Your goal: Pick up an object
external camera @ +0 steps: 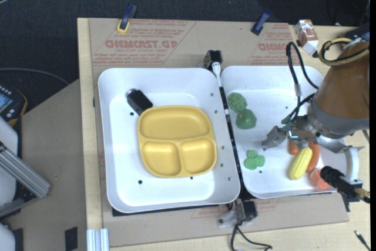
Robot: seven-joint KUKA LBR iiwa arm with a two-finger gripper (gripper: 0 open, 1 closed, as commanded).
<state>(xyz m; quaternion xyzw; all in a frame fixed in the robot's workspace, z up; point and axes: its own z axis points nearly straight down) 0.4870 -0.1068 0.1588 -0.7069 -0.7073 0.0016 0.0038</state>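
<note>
Green is the colour nearest your pincer [275, 138]: a small leafy green piece [254, 160] lies on the floor of the right bin [264, 185], just below and left of the pincer's tip, apart from it. Above it you see a green pepper-like piece [246, 119], and beyond that a green broccoli-like piece [237, 101] close to the bin's left wall. To the right of the pincer a yellow corn cob [300, 163] lies tilted, touching an orange carrot-like piece [313, 156], with a further orange-red piece [319, 178] near the bin's lower right corner. You cannot tell from this slant how far the pincer's grey tip is parted; nothing shows between its fingers. The arm [343, 91], grey with its orange band, reaches in over the right bin's right side. In the left bin [111, 126] you have a yellow three-compartment plate [176, 139] and a black cylinder [138, 101] just off its upper left edge. Both bins sit on the desk [94, 44].
</note>
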